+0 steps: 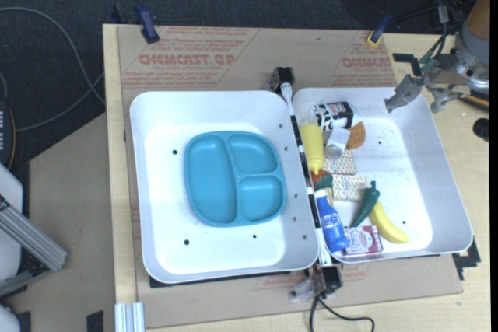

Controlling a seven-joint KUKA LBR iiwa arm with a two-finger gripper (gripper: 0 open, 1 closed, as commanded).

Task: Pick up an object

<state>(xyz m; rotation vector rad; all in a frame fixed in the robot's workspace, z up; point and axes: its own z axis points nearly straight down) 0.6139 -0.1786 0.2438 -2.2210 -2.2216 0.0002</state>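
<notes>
The right bin holds a heap of small objects along its left side. Among them are a yellow bottle, a black-and-white can, a green pepper, a banana and a blue tube. My gripper hangs over the bin's far right corner, well above and to the right of the heap. It is open, with nothing between its fingers.
In the left bin lies a blue divided plate. A dark ridge separates the two bins. Two crackers, a small grey cylinder and a pink packet also sit in the heap. Blue clamps hold the board's far edge.
</notes>
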